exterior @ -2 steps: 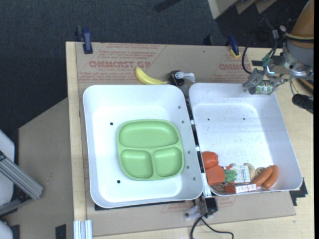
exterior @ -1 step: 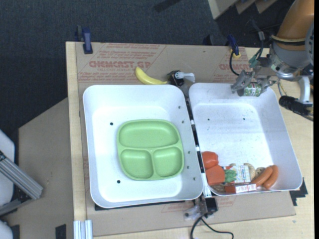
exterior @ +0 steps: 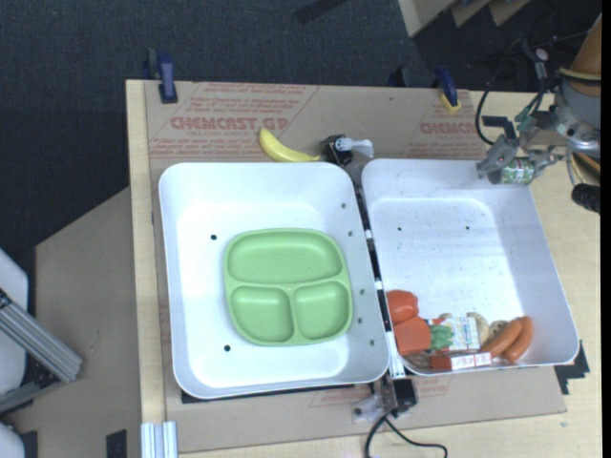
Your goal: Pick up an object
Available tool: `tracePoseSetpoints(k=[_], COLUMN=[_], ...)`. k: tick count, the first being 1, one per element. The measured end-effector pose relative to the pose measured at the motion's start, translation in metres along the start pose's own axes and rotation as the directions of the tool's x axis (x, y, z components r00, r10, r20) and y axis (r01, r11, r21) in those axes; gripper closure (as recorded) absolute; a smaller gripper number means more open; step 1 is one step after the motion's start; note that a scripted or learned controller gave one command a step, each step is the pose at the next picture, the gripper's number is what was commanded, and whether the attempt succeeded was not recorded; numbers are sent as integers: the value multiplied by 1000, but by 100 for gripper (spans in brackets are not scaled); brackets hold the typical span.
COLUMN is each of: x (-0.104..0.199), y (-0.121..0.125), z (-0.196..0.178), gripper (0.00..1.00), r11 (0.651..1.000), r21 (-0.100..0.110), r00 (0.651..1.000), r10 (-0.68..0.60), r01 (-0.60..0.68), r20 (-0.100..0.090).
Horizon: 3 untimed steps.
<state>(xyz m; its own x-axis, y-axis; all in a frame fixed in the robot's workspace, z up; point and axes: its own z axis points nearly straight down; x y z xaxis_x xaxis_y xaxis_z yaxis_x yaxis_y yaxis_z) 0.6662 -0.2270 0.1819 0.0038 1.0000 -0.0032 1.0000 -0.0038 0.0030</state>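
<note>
In the right bin (exterior: 449, 237), a cluster of toy food lies along the near edge: a red pepper (exterior: 402, 304), an orange-red block (exterior: 412, 336), a green piece (exterior: 441, 336), a white packet (exterior: 465, 331) and an orange sausage (exterior: 512, 340). My gripper (exterior: 513, 165) hovers over that bin's far right corner, well away from the cluster. A small green and white patch shows at its tip; whether that is a held thing or part of the gripper is unclear.
The left bin (exterior: 191, 208) holds a green divided plate (exterior: 286, 286). A yellow banana (exterior: 284, 149) lies on the bench behind that bin, beside a small black and white fitting (exterior: 346, 148). Blue clamps (exterior: 167, 76) grip the bench's far edge.
</note>
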Motion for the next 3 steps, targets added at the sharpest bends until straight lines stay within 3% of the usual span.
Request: tracePoseSetpoints(k=[1, 2, 3], x=[3, 58, 139], y=[1, 1, -2], z=[0, -61, -22], gripper=[0, 0, 0], r11=[1000, 1000, 1000], r21=[1, -2, 8], r00=[1000, 1000, 1000], r10=[-4, -7, -11], r01=[4, 7, 11], r20=[-1, -2, -7])
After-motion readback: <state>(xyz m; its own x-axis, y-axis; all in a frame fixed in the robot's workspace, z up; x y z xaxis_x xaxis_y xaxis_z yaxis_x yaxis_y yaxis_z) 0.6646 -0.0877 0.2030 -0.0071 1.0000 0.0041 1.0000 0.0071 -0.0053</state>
